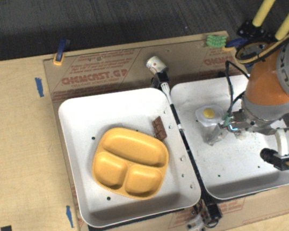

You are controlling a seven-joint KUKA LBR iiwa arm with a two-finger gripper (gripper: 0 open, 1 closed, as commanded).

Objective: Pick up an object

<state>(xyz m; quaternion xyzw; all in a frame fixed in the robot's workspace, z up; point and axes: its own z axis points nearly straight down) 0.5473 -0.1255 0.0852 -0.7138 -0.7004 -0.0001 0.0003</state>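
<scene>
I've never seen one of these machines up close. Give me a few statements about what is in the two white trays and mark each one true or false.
1. A yellow divided dish lies in the left bin. True.
2. A small brown block sits in the right bin. False: it is in the left bin, by the dish's upper right edge.
3. The arm reaches over the right bin. True.
4. The pincer hangs over the dish. False: it is over the right bin, near a small clear thing with a yellow spot.
5. The dish is blue. False: it is yellow.
</scene>
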